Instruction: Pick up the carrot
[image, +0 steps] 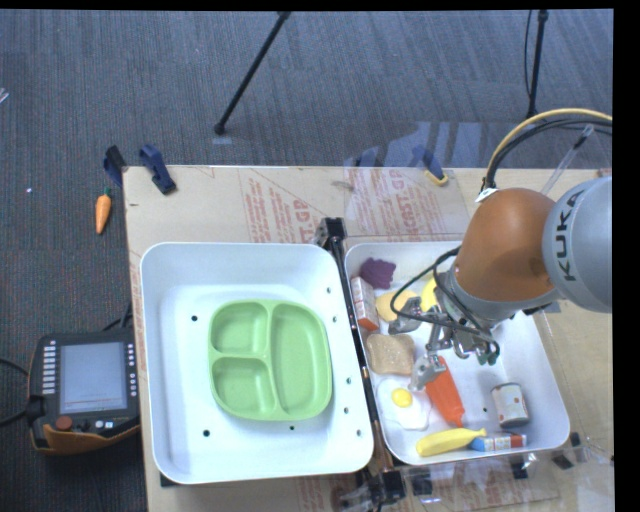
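Note:
An orange carrot (448, 398) lies in the right bin (545, 360), slanting from upper left to lower right, between a fried egg (402, 398) and a grey can (509, 404). My gripper (432, 368) hangs below the orange wrist band, right over the carrot's upper end. It looks to be touching or nearly touching the carrot. The arm hides the bin's upper right part. A second small carrot (102, 212) lies on the floor, far left of the bench.
The right bin also holds a bread slice (389, 352), a banana (447, 441), a purple piece (377, 270), yellow pieces (388, 306) and a marker (506, 441). In the left bin (165, 300) sits a green divided plate (270, 358). A pendant (85, 385) rests on the floor.

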